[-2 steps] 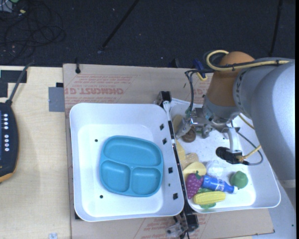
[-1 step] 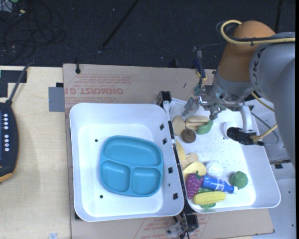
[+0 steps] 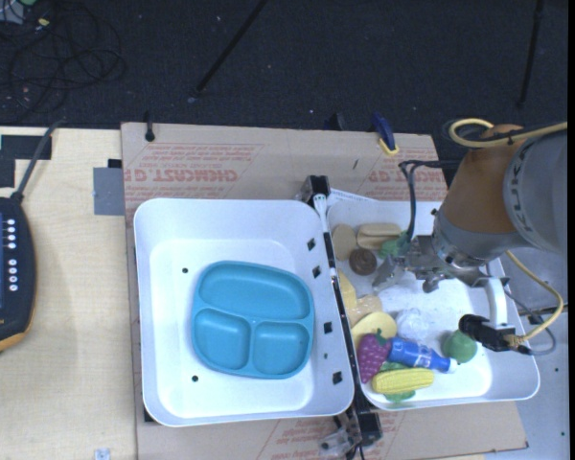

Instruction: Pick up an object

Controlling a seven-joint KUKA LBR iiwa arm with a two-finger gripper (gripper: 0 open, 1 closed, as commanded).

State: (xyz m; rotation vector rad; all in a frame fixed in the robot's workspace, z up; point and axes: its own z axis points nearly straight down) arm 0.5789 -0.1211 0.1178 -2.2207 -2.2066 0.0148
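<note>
Two white bins lie side by side: the left bin (image 3: 163,257) bears a blue divided plate (image 3: 252,318), and the right bin (image 3: 517,381) holds the toys, among them a brown round piece (image 3: 362,262) at about 10 o'clock of the bin, purple grapes (image 3: 371,355), a yellow corn (image 3: 402,381) and a blue tube (image 3: 418,355) near 6 o'clock, and a green ball (image 3: 460,346) at 4 o'clock. The gripper (image 3: 412,268) hangs low over the upper part of the right bin, just beside the brown piece, and I judge this is the approach step, with nothing lifted yet. I cannot tell if the fingers are apart or together, so the next move calls for centring over one toy, descending, and closing on it.
</note>
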